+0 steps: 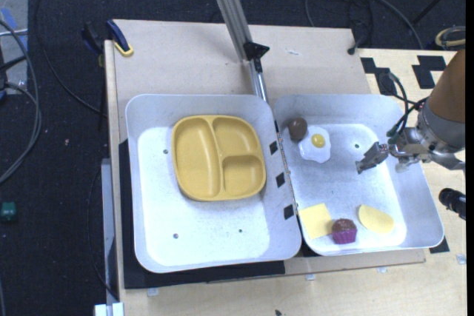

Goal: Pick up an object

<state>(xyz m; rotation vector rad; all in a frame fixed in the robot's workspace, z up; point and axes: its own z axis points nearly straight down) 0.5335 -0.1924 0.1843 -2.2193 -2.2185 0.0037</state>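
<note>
The right bin (385, 115) holds several small toy foods: a brown round piece (297, 128), a fried egg (316, 145), a yellow cheese square (314, 220), a purple piece (344, 231) and a yellow oval piece (375, 218). My gripper (372, 157) hangs over the right part of this bin, right of the egg and above the yellow oval piece. Nothing shows between its dark fingers.
A yellow divided plate (219, 157) lies in the left bin (148, 233). A metal pole (229, 4) slants down to the seam between the bins. Cables cover the dark floor around the bench.
</note>
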